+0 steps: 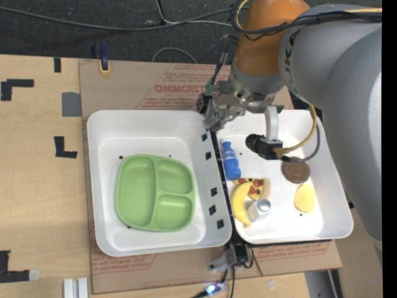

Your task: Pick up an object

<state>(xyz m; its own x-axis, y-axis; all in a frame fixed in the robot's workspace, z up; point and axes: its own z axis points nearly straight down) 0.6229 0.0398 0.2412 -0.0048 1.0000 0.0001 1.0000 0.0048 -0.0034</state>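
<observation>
Banana [239,202] – right bin's [329,228] near end | hand [214,113] – far end

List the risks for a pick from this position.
The gripper hangs over the divider between the left white bin and the right white bin, so a straight descent could strike the rim.

The blue plastic bottle lies tight against that divider, leaving little room.

The yellow banana, small silver can and neighbouring pieces are clustered, so a grasp may catch several.
</observation>
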